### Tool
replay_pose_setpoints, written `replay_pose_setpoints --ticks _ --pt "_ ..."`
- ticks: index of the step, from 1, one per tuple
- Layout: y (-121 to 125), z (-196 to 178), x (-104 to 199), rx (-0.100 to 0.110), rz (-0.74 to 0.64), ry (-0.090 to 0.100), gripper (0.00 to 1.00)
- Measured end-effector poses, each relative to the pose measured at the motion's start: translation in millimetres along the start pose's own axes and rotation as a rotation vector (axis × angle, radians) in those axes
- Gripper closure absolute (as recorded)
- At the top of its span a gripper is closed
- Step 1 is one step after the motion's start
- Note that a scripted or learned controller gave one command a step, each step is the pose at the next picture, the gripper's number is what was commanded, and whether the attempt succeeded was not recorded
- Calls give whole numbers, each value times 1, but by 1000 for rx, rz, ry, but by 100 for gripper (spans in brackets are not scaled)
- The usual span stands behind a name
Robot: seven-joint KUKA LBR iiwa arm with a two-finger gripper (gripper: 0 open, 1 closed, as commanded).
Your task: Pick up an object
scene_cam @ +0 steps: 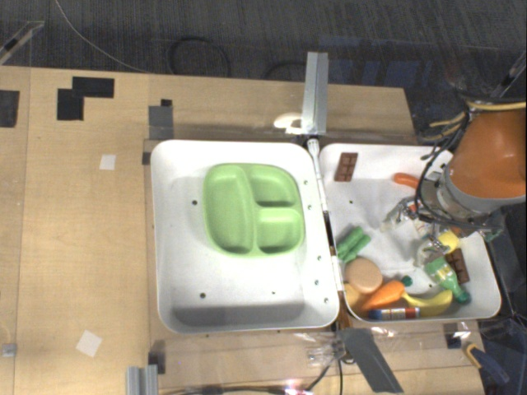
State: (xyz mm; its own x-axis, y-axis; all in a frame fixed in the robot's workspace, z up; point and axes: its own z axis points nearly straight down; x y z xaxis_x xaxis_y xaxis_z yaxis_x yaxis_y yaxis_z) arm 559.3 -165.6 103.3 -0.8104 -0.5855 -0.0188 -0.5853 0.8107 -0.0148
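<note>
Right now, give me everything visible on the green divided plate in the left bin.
The green divided plate is light green, looks like matte plastic, and is a rounded square with three compartments: one long one on the view's left and two smaller ones stacked on the right. It lies flat and face up on the floor of the left white bin, toward its upper middle. Nothing sits in it or touches it.

Worktop: light wood-grain surface, dark carpet beyond its 12 o'clock edge. Two shallow white bins rest on it side by side, touching along a shared edge: left bin near centre, right bin at 3 o'clock. Black tape patches lie at 10 o'clock. Small pale squares lie at 9 o'clock and at 7 o'clock. A metal bracket stands at 12 o'clock of the bins' junction.
</note>
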Motion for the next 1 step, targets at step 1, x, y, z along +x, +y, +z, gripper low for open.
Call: replay_pose_setpoints --ticks 1 --pt "8 14 3 -7 -234 7 0"
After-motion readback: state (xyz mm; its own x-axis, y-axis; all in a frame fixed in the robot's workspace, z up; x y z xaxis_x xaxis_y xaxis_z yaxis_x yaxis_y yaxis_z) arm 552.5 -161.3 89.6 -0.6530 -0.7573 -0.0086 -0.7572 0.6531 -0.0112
